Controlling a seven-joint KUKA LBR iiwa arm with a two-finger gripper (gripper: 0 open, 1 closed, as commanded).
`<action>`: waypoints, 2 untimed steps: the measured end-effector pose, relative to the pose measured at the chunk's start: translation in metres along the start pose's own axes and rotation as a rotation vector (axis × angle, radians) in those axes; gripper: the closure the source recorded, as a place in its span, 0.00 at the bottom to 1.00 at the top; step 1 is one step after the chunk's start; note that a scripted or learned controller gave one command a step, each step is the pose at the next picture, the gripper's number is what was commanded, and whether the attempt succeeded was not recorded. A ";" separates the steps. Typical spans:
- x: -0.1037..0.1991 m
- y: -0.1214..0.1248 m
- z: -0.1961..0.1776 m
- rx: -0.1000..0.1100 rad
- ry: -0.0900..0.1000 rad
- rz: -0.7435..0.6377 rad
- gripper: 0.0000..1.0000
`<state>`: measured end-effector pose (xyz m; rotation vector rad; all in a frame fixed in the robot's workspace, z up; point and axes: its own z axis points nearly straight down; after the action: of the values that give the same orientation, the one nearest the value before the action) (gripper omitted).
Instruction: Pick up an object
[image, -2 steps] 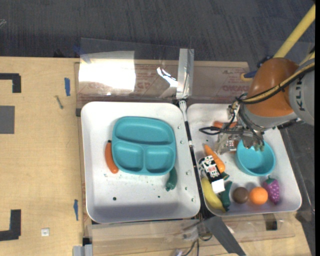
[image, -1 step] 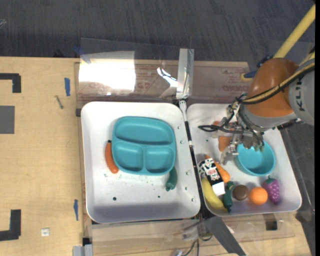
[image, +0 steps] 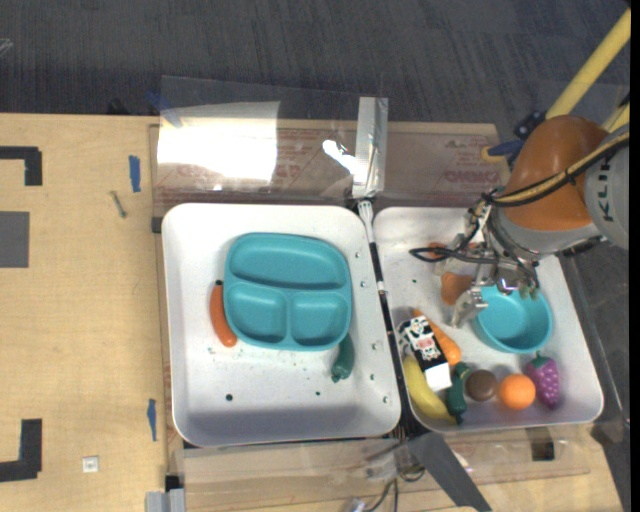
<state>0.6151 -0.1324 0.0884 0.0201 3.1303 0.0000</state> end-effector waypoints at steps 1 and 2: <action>0.031 0.014 -0.001 0.001 0.001 0.207 0.00; 0.034 0.011 -0.001 -0.001 0.000 0.279 0.00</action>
<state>0.5811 -0.1214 0.0890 0.4558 3.0969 0.0039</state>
